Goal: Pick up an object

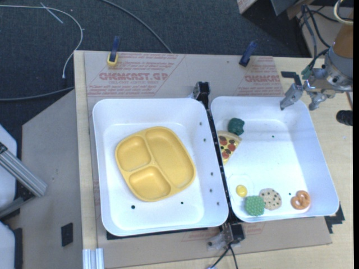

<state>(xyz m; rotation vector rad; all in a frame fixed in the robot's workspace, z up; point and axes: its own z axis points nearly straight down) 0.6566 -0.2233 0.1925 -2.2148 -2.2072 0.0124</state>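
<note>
gripper (301, 96): open, holds nothing, over far right corner of right bin (314, 167) | toy food: cookie (270, 198), pretzel (300, 200) near edge; pizza slice (228, 144) left | likely light, hard, small, a bit slippery | pinch cookie across its edges

I work in a robotics lab: clamped protective board (168, 72), twin white bins (106, 122), loose cables (67, 15) on dark carpet (185, 15).

two bins (106, 116), one plate (155, 162), six toys (235, 126)
</note>
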